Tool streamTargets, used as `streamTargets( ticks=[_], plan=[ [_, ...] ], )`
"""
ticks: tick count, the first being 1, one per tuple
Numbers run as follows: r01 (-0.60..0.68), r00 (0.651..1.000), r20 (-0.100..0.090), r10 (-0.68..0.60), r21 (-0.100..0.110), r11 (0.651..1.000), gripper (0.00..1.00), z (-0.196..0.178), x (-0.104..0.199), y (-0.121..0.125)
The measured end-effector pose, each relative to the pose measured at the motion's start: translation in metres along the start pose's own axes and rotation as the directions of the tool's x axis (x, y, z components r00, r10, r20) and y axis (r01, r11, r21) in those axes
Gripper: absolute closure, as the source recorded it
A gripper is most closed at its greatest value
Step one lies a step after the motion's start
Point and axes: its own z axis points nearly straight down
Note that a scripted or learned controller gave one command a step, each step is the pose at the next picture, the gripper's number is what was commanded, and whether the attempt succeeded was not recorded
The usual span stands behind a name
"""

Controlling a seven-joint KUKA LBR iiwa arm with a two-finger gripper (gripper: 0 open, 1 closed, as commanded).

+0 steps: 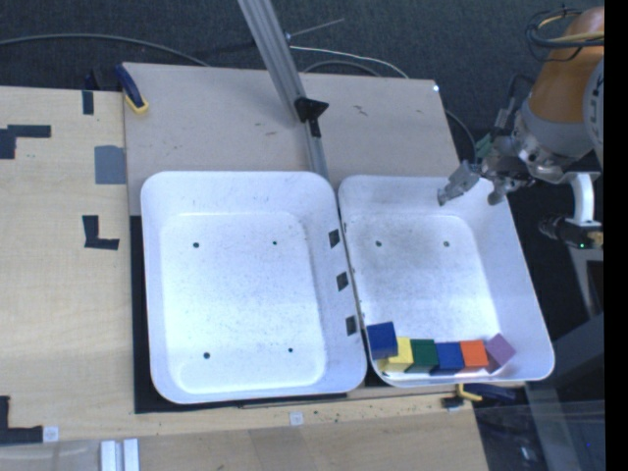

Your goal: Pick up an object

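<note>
The gripper (474, 186) hangs over the right bin's (510, 253) far rim, its 2 fingers (453, 189) spread and holding nothing. The blocks — blue (381, 339), yellow (399, 356), green (423, 352), orange (474, 353), purple (499, 348) — crowd the near wall. Best to target the raised blue block, descending straight with fingers straddling it.

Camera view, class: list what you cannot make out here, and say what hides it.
- Arm: cut off by the right edge; its base is out of frame.
- Yellow block: partly covered by the blue block on top.
- Row of blocks: too small to tell whether they touch the right bin wall.
</note>
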Motion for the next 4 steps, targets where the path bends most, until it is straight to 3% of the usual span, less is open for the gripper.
streamTargets(
  ticks=[1,2,3,4],
  plan=[
    [0.002,1.000,-0.004,-0.002,0.000,1.000,0.00,-0.032,0.067,-0.071],
    [-0.005,1.000,-0.002,0.005,0.007,1.000,0.00,0.085,0.008,-0.077],
    [0.001,1.000,0.000,-0.001,-0.005,1.000,0.00,0.102,-0.015,-0.011],
    [0.001,1.000,0.002,-0.001,-0.012,1.000,0.00,-0.002,-0.015,0.035]
  ],
)
